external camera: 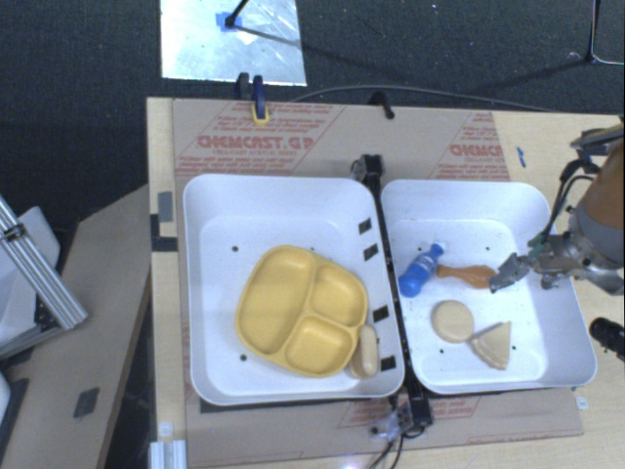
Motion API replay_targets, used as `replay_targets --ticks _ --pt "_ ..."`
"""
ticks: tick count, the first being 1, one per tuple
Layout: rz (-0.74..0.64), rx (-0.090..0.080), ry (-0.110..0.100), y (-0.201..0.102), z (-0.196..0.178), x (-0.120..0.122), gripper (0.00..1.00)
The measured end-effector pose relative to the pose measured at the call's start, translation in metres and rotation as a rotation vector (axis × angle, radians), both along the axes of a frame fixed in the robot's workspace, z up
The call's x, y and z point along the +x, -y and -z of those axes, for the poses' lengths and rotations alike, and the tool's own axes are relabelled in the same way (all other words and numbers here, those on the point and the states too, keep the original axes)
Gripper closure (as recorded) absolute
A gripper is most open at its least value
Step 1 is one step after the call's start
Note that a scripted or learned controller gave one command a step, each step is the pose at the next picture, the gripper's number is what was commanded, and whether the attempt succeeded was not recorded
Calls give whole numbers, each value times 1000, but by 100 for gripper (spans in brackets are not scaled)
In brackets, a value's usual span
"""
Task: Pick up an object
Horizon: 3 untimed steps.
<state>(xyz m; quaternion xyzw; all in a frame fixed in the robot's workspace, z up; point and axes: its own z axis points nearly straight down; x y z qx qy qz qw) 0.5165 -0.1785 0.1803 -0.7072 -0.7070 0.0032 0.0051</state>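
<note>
Under both bins (pixel 293 198), printed brown board (pixel 293 140)

Grey arm (pixel 601 213), orange band, black cable, dark metal end effector (pixel 515 270)

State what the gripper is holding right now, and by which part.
Nothing is seen held: the gripper hangs over the right bin, near the brown drumstick-shaped toy.

Fixed overhead camera, slanted down over both bins (pixel 293 198)
</note>
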Motion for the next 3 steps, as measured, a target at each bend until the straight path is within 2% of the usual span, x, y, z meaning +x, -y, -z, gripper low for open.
replay_targets --ticks 1,2,3 --pt "-4 -3 13 0 -7 3 0" --pt "-2 -2 12 2 35 0 0" --pt "-1 -2 10 9 95 -1 0"
